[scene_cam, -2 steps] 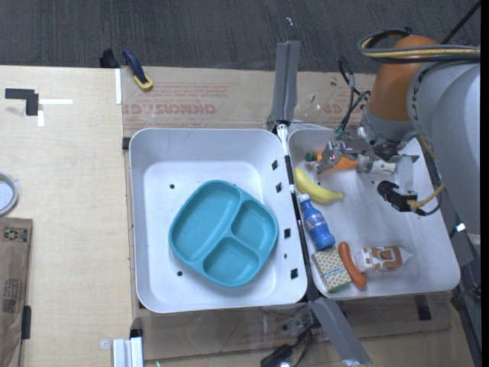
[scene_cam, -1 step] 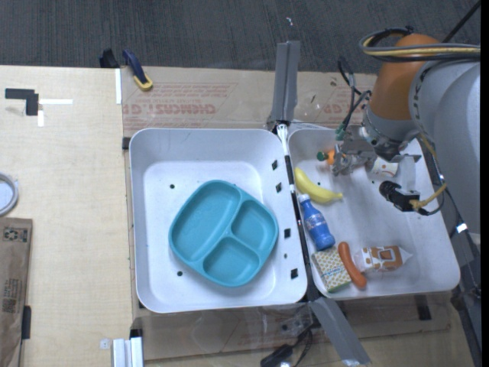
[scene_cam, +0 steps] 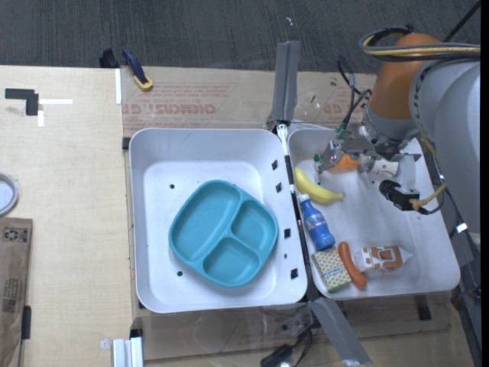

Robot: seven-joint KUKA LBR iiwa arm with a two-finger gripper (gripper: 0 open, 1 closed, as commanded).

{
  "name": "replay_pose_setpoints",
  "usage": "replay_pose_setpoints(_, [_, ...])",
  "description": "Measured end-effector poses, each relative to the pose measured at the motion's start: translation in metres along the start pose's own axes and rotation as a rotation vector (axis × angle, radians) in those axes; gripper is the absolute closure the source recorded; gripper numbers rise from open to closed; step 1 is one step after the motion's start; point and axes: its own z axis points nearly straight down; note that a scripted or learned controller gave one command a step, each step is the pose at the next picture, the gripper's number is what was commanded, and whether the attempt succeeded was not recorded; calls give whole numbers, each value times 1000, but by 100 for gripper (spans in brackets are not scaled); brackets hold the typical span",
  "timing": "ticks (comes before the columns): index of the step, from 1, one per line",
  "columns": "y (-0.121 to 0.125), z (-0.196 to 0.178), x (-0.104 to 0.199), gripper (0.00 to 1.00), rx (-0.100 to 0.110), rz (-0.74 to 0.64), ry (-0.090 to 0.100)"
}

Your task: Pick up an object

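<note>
My gripper hangs low over the back of the right bin, under the orange-banded wrist. A small orange object shows right at the gripper; whether it is gripped is hidden. Just in front and to the left lies a yellow banana. A blue bottle lies along the bin's left wall. Toward the front are a red sausage, a speckled tan block and a small white and brown packet.
The left bin holds a teal divided plate. A grey post rises behind the wall between the bins. Black cables dangle beside the wrist. Cardboard and wooden bench surface lie to the left.
</note>
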Motion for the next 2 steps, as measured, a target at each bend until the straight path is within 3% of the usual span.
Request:
replay_pose_setpoints(1, [-2, -4, -1, 100, 9, -1, 0])
replay_pose_setpoints(2, [-1, -4, 0, 0, 8, -1, 0])
